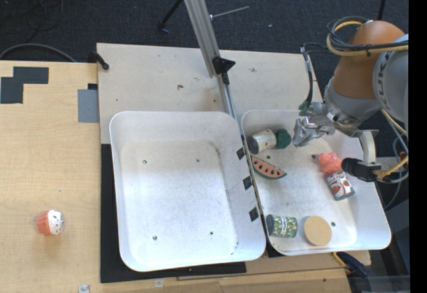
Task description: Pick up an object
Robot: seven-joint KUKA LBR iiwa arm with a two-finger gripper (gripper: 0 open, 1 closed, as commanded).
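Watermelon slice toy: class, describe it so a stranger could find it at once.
Look in the right-hand white bin, along its left wall. The watermelon slice lies there just below the tipped cream cylinder. It alone is a red wedge with dark seeds and a green rind.

Lab: robot arm (363, 78), white bins (133, 145).

No text, brand, number or sign is showing clearly enough to read. The small green can (283, 226) in the right bin (373, 235) is wearing a patterned label, and the red and white packet (339, 185) near that bin's right wall is carrying printing, but both are appearing too small and blurred for any letters to be made out.
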